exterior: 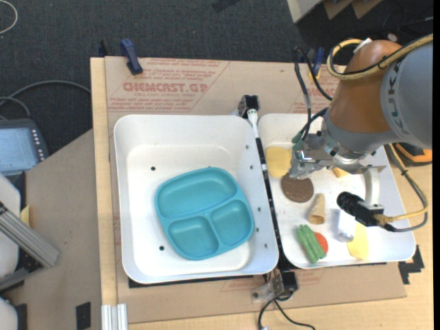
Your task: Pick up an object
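Observation:
My gripper hangs over the left half of the right bin, just above a flat brown round disc. A pale yellow piece lies directly to the gripper's left, by the bin's wall. In front of the disc lies a tan cone. Nearer the front edge are a green vegetable and a red piece touching it. A yellow piece and a small white object lie to their right. The arm covers the back of this bin.
The left bin holds a teal divided plate. A black-edged wall separates the two bins. A small orange bit lies beside the wrist. Both bins sit on a cardboard sheet.

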Robot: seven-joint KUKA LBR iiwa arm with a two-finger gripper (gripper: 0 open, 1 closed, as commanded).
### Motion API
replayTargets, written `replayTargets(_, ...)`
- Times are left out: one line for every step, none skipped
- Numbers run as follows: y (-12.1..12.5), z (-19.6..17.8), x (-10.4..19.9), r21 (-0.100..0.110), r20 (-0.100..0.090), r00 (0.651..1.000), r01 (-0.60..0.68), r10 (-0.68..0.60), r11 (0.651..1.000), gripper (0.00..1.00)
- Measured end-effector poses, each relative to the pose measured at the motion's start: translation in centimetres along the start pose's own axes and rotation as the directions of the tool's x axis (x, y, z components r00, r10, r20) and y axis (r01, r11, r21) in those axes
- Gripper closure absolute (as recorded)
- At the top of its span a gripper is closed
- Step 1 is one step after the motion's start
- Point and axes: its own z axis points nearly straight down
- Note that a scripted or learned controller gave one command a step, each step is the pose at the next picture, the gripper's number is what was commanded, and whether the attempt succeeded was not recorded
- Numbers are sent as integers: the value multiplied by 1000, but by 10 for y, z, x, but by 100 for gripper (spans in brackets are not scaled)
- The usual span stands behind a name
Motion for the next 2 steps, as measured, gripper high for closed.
replayTargets(-38, -32, -35, -6, 1, 1000, -8, 8, 1000, 100)
replayTargets(-44, -68, -56, -14, 4, 1000, -6, 6, 1000, 100)
